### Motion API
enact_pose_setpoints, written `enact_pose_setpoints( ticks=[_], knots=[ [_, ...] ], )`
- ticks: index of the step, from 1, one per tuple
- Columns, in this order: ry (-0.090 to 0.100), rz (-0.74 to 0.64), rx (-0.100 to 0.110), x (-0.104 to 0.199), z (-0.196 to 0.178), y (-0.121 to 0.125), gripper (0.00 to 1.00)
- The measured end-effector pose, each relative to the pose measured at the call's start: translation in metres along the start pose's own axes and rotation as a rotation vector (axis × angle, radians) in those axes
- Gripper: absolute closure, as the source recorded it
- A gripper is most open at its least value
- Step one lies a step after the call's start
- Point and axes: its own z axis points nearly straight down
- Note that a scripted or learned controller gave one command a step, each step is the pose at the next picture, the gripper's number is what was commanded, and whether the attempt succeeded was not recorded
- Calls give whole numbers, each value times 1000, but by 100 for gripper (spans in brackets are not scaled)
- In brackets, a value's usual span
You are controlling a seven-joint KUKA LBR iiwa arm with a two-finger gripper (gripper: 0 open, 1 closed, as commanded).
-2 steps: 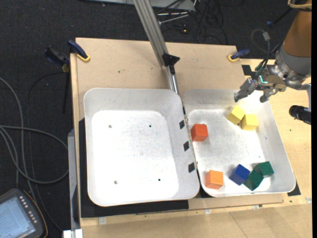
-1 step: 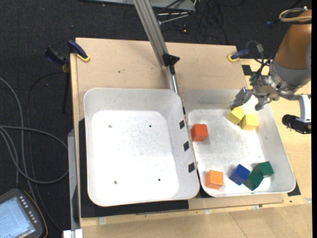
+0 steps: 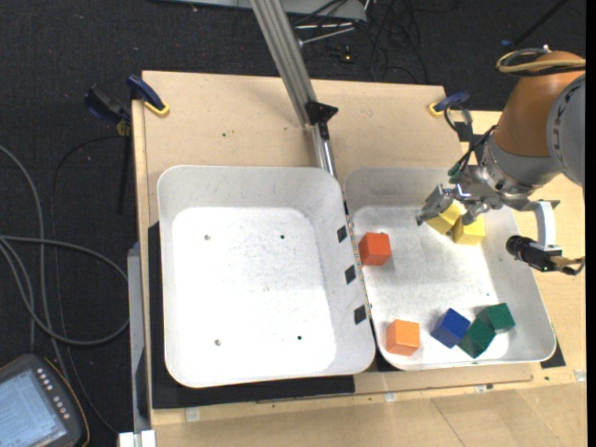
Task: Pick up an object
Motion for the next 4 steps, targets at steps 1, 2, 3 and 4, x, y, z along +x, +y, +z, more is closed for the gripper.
enact_pose_setpoints(
  ticks=[1, 2, 3, 4],
  knots=[
    [-5, 0, -24, -1, 19, 6, 0],
    [-4, -2, -21, 0, 12, 5, 100],
    [-3, -2, -12, -3, -53, 7, 100],
    [-3, -3, -13, -3, -100, 16, 100]
  ],
)
